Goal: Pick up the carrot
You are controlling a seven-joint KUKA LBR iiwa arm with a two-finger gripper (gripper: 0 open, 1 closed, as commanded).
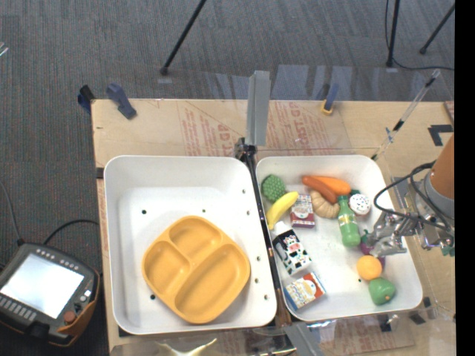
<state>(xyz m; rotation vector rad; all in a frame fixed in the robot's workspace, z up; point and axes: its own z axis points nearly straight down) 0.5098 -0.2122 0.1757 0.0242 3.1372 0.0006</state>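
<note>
You find the carrot (327,185) lying flat near the back edge of the right bin (335,164), its thick end toward the croissant (324,205) that touches it from the front. The gripper (388,237) hangs low over the bin's right edge, well apart from the carrot; whether it is spread or closed you cannot tell. Between them stand the green bottle (348,225) and a small white speckled ball (360,204), so judge a straight reach as obstructed. A banana (281,208), a green knobbly fruit (273,188) and a small red carton (302,212) crowd the carrot's left side. The left bin (122,191) holds a yellow divided plate (197,268).
</note>
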